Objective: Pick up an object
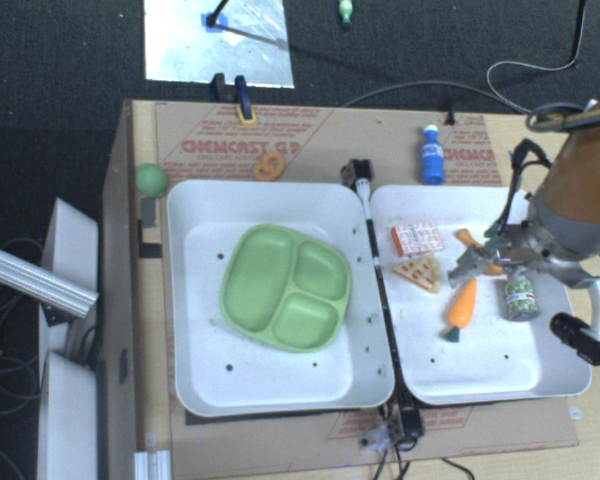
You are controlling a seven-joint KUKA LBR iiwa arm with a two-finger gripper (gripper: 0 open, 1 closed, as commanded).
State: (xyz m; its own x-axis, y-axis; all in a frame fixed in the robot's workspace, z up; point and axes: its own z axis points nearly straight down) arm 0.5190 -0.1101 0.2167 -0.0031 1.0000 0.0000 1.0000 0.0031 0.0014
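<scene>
arm over the right bin, toy food beneath

grey arm (580, 203) with an orange upper band reaches in from the right, its two-finger gripper (477, 261) low in the right shallow white bin (480, 373); finger spread: cannot tell. just below it lies an orange toy carrot (462, 305), with a small green-speckled jar (521, 297) beside it, a tan wedge (420, 271) and a red-and-white box (417, 237) to the left. the left white bin (270, 378) holds a green divided plate (285, 287). the cardboard (220, 138) behind reads "chemcast".
</scene>
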